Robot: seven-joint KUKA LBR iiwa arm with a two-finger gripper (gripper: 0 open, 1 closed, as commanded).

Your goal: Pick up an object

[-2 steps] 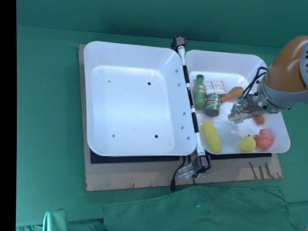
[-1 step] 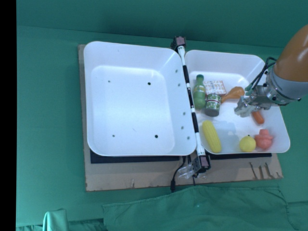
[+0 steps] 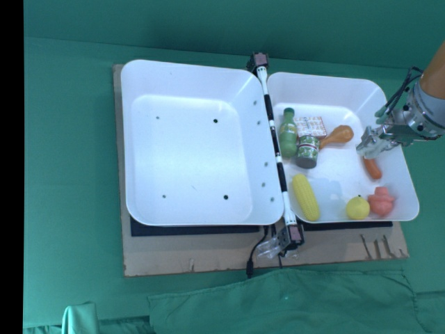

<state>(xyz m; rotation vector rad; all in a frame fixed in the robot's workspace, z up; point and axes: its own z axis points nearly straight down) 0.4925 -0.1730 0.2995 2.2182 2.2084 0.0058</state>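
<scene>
Lying just below pincer (image 3: 370,149): carrot (image 3: 373,168).

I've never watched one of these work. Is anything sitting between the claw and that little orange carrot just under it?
Nothing visible does. The gripper hangs over the right side of the right bin, and the carrot lies just below it on bare bin floor. The pink toy and the lemon lie further toward the front, off that path.

bench (image 3: 69,186): green cloth, filling frame | cardboard sheet (image 3: 208,259): flat at centre, edges showing lower left and lower right | left bin (image 3: 188,75) and right bin (image 3: 334,89): side by side on cardboard | folded green cloth (image 3: 292,301): bottom edge
</scene>
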